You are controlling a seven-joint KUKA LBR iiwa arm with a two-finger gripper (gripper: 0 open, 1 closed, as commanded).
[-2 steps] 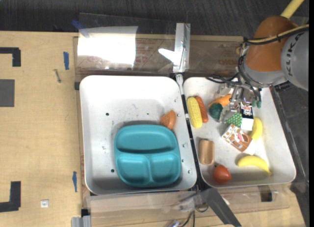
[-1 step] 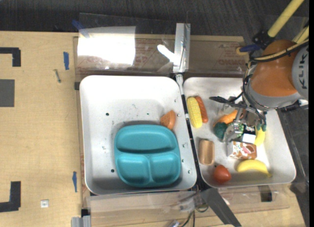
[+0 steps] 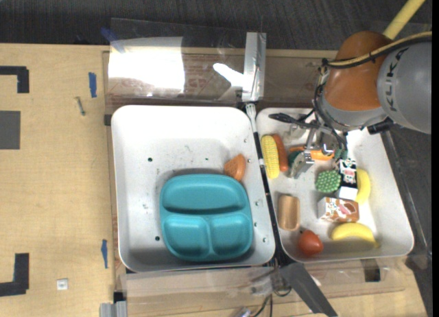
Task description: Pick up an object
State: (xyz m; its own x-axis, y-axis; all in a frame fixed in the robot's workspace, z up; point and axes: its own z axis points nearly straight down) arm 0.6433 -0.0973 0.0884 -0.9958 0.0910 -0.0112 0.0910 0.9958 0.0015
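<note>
Hand [image 3: 317,152] hovered low in right white bin [image 3: 398,206], grip state impossible to tell | yellow plastic toy corn cob [image 3: 271,156] lay just left of it by the divider | judged light, stiff, slippery; best pinched across its middle

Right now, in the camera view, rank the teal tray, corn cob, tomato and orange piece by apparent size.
1. teal tray
2. corn cob
3. tomato and orange piece: they look alike, so unranked.

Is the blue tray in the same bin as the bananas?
No, the blue tray lies in the left bin; the bananas lie in the right bin.
</note>
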